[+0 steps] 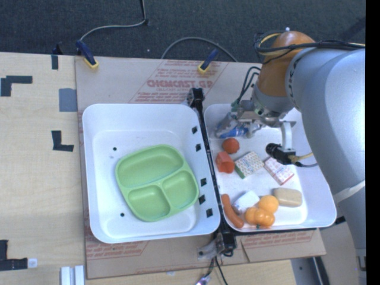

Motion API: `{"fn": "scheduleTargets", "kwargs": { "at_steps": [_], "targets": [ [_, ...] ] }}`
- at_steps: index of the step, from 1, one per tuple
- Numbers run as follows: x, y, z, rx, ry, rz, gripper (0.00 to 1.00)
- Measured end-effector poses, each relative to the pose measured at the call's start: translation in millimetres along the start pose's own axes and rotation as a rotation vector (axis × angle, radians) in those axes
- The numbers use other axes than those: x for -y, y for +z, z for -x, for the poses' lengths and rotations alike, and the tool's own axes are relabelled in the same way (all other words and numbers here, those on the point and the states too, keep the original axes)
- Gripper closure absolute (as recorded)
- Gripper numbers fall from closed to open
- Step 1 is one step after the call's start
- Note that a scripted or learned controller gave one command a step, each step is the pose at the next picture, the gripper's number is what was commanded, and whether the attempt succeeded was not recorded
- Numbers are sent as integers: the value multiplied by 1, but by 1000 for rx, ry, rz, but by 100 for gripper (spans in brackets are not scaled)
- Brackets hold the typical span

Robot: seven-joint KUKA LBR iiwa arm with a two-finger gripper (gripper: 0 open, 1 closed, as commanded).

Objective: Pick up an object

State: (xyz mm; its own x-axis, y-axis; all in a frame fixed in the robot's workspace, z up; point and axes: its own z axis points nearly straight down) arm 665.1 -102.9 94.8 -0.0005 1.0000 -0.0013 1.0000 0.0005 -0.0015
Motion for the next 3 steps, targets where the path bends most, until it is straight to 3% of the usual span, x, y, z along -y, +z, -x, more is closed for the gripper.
{"fn": "scheduleTargets", "kwargs": {
  "at_steps": [1,2,3],
  "targets": [
    [9,9,-8,2,-1,4,0],
    [10,0,-8,0,-1,-5,100],
    [10,0,-9,-1,-1,-5,0]
  ]
}}
